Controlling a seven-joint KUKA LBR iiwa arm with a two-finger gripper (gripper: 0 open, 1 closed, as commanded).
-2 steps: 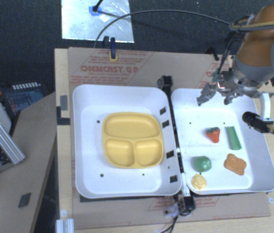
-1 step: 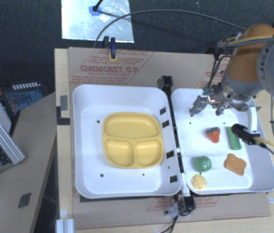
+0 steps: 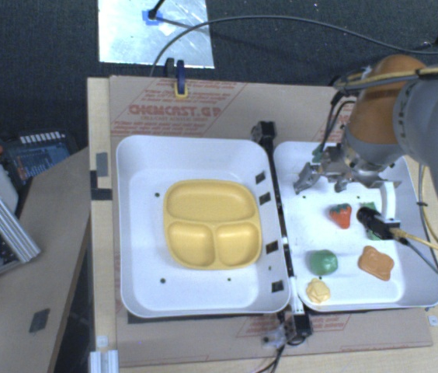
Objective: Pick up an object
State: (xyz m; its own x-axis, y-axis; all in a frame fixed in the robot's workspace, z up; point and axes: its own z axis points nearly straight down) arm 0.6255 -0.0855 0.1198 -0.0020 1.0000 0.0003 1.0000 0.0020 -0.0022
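Note:
My gripper [image 3: 324,182] hangs over the far left part of the right bin [image 3: 421,286], its fingers spread apart with nothing between them, so it is open. A small red toy with a green top [image 3: 341,215] lies just in front of it and to the right, apart from the fingers. Nearer the front lie a round green toy [image 3: 324,262], an orange-brown toy [image 3: 376,263] and a pale yellow toy [image 3: 318,291] by the front left corner.
The left bin [image 3: 137,208] holds a yellow divided plate [image 3: 211,223] in its middle. A black divider strip [image 3: 275,208] runs between the two bins. The grey arm with its orange band [image 3: 378,107] comes in from the upper right.

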